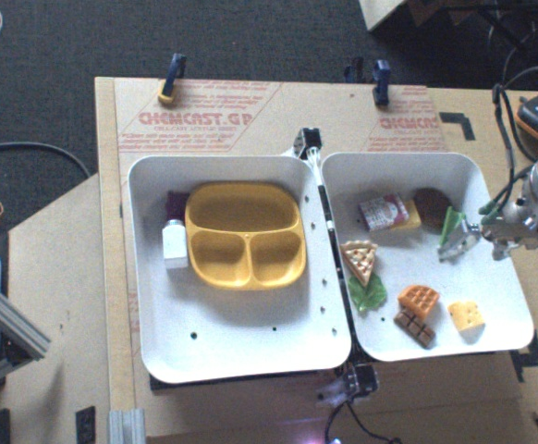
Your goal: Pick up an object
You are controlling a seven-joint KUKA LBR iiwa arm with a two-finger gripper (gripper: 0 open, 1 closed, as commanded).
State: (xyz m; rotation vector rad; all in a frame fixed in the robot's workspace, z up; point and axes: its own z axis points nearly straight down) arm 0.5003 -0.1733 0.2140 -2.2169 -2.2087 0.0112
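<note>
- Gripper [470, 236] is reaching in from the right over the right bin [505, 289], near that bin's right wall; arm wrist is sitting outside the rim.
- Green wedge [451, 227]: a small flat bright-green piece, narrow and pointed, is sitting at the fingers' tips, touching or just beside them; whether it is actually between them cannot be told.
- Finger state: cannot tell, spread or pressed together; the tips are blurring into the wedge and the bin floor.
- Wedge's long axis is running roughly up-down in the view, slightly tilted, point toward the far side.
- Just beyond the wedge, farther from the fingers: brown round piece [431, 203] and red-labelled packet [384, 213].
- Nearer the bench front from the fingers: cheese cube [466, 316], waffle [419, 299], chocolate bar [415, 327], well apart from the tips.
- Bare white floor is lying between the fingers and the pizza slice [360, 260].
- Left bin [149, 276] is holding a yellow divided plate [245, 235].
</note>
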